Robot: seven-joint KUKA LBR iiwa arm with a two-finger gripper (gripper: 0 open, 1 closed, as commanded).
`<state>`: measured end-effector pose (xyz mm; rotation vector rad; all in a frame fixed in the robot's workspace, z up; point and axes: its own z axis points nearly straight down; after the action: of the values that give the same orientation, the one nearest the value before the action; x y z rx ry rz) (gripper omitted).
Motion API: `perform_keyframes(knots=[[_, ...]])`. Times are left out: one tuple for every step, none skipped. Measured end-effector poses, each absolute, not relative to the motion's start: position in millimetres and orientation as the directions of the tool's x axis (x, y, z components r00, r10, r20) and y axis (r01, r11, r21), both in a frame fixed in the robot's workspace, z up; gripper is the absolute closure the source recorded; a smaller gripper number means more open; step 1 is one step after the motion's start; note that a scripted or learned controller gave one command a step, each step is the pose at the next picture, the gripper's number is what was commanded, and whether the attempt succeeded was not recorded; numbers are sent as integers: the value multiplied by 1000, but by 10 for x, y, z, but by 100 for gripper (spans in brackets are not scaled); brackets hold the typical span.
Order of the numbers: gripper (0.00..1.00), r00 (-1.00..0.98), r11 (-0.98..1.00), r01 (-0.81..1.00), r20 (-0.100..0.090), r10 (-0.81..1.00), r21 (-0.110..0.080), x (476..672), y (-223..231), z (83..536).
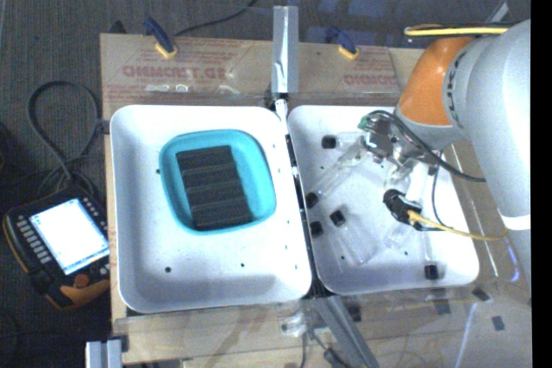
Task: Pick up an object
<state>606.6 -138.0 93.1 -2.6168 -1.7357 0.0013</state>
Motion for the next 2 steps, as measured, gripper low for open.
perform_keyframes(knots=[[0, 226, -226, 974, -1, 974, 0, 5742, -1855, 2195], [0, 229, -229, 973, 1, 973, -1, 5876, -1709, 938]])
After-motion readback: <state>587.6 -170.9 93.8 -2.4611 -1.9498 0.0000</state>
